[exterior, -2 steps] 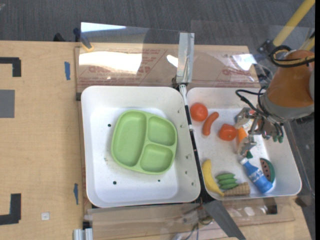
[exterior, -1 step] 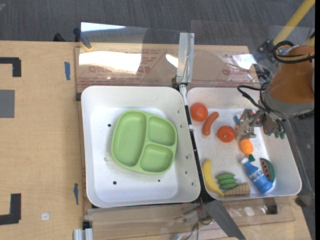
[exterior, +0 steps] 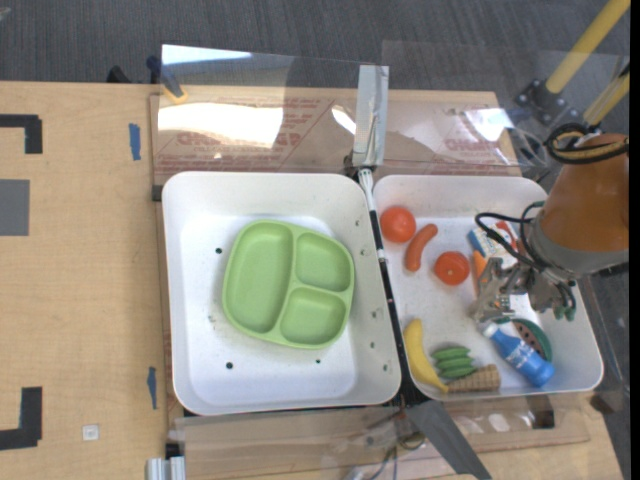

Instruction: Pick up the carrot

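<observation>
The carrot (exterior: pixel 480 265) appears as a small orange piece in the right bin (exterior: pixel 590 368), mostly covered by the gripper's body. My gripper (exterior: pixel 497 298) hangs low over the middle of this bin, directly right of the carrot and very close to it. The grey arm with its orange band (exterior: pixel 590 208) comes in from the right. From this angle I cannot see whether anything sits in the gripper.
The right bin also holds two red tomatoes (exterior: pixel 397 223) (exterior: pixel 451 267), a red sausage (exterior: pixel 420 246), a banana (exterior: pixel 422 353), green pea pods (exterior: pixel 452 360), a cone (exterior: pixel 478 378), a blue bottle (exterior: pixel 522 354) and a watermelon slice (exterior: pixel 541 336). A green divided plate (exterior: pixel 288 284) lies in the left bin (exterior: pixel 190 368).
</observation>
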`<state>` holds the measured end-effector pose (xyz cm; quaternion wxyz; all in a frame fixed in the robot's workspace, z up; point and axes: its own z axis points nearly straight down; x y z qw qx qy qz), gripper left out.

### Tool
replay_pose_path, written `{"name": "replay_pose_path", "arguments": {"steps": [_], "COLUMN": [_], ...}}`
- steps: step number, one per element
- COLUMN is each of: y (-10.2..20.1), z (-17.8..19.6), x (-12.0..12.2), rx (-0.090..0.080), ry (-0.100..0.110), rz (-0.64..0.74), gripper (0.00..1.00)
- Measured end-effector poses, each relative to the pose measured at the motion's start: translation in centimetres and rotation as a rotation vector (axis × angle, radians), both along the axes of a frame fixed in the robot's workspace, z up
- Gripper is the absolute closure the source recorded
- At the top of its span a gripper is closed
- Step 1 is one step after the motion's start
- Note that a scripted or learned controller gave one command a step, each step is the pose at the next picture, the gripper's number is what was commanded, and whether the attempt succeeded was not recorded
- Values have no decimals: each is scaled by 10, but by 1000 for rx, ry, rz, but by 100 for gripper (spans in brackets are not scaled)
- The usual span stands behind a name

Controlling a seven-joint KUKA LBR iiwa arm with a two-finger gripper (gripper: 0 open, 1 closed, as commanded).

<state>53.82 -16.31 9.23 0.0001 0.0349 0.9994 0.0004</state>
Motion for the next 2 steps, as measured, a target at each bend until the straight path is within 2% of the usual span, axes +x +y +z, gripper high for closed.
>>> {"name": "replay_pose_path", "arguments": {"steps": [1,2], "y": [35,106], "z": [35,94], "x": [-14,-10], "rx": [1,2], "ry": [-1,-9], "rz": [-269,-430], "gripper": [100,100]}}
